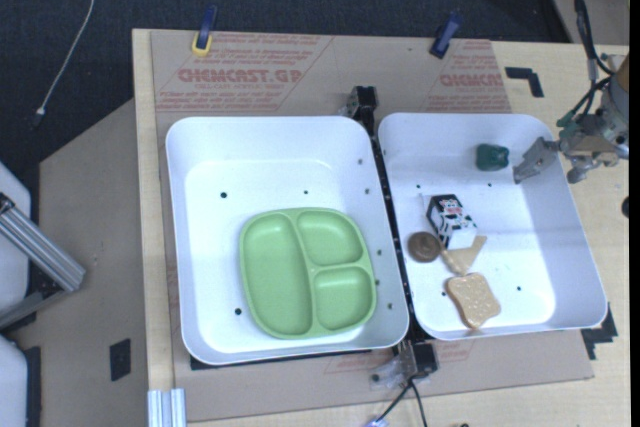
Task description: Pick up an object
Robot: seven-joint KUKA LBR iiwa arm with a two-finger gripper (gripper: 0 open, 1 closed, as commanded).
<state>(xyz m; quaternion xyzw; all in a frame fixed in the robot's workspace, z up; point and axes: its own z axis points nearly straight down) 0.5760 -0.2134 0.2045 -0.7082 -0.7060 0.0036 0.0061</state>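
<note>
Near edge of the counter (pixel 300 380): nothing happening. Left bin (pixel 190 215) is holding a green divided plate (pixel 308 271), sitting toward its near side. Right bin (pixel 570 245) is carrying the candidates: a toast-shaped piece (pixel 473 300) nearest, a smaller tan piece (pixel 462 258) just beyond and touching or almost touching it, a brown round disc (pixel 425 247) to its left by the bin wall, and a black-and-white block (pixel 449 215) just behind those. Farther back, apart from that cluster, a small teal object (pixel 491 156) is lying near the far wall.

Gripper (pixel 556 161) is hanging over the right bin's far-right edge, just right of the teal object, fingers looking spread, nothing between them.

Progress, my read: nothing picked. All five items are resting on the bin floor. Remaining: choose a target (teal one is closest), line up, descend, close, lift. So early stage, approach only.
</note>
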